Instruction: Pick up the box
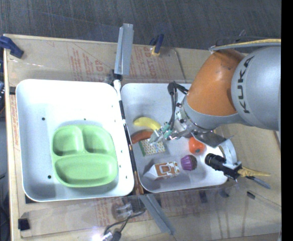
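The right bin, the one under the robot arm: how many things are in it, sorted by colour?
Yellow: 1, the banana
Reddish-brown: 1, a sausage-shaped piece
Green patterned: 1, a small flat packet
Orange: 1, a round fruit
Purple: 1, a small cup-like piece
White and brown: 1, the box
Total: 6, counting what shows beside the arm.

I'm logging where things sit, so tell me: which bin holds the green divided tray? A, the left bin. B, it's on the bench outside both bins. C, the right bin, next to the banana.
A: the green tray lies alone in the left bin, while the banana and box are in the right bin.
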